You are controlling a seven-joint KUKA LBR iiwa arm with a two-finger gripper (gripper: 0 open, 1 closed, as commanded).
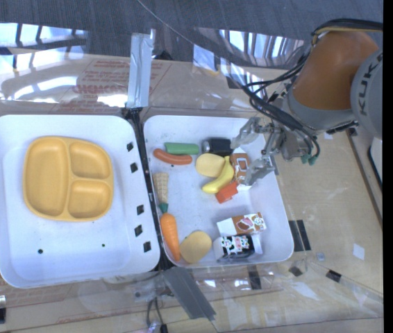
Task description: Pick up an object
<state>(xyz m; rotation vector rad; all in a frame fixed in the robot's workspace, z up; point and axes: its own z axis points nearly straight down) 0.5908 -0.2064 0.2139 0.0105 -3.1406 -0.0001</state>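
Gripper (252, 155): jaws apart, above right bin (280, 214)
Banana (221, 180): yellow, curved, just left of gripper
Tray (68, 177): yellow, in left bin (2, 186)

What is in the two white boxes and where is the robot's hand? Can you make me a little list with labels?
left bin: holds a yellow divided plate
right bin: holds toy food
top row: hot dog, green block, black item
middle: lemon, banana, orange-red piece
left wall: ice cream cone, carrot
bottom: potato-like piece, two small cartons
pincer: over the right bin's upper right part, near a small can
held: nothing seen between the fingers
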